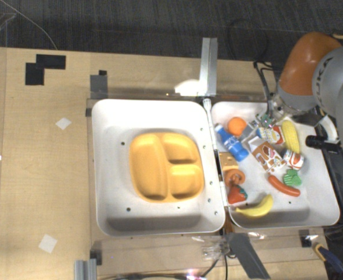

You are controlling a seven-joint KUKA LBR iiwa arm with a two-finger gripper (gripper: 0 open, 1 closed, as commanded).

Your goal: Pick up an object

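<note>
Objects for picking lay crowded in the right bin [329, 206], which sat beside the left bin [104, 174] with a narrow divider between them. The left bin held a yellow divided tray [163, 165], resting near its centre.

Contents of the right bin, as far as could be made out:
- An orange ball [237, 125] sat near the upper left of the bin, just beside a blue bottle [231, 143] lying at a slant.
- A corn cob [290, 135] lay toward the upper right, next to a printed box [270, 135].
- A second printed carton [269, 156] lay just below that box; its markings were too small to read.
- A red sausage [284, 186] lay lower right, with a green item [293, 178] touching it from above. The green item's identity could not be determined.
- A banana [256, 206] lay along the lower edge, just beside a red strawberry-like piece [236, 195].
- A brown block [230, 175] lay against the left wall, partly overlapped by the red piece.

The arm [329, 74] entered from the right and was cut off by the frame edge. Its gripper [267, 119] was positioned at the upper part of the right bin, above the clutter near the printed box. The wrist body obscured the gripper, so whether it was spread, closed or holding anything could not be determined.
</note>
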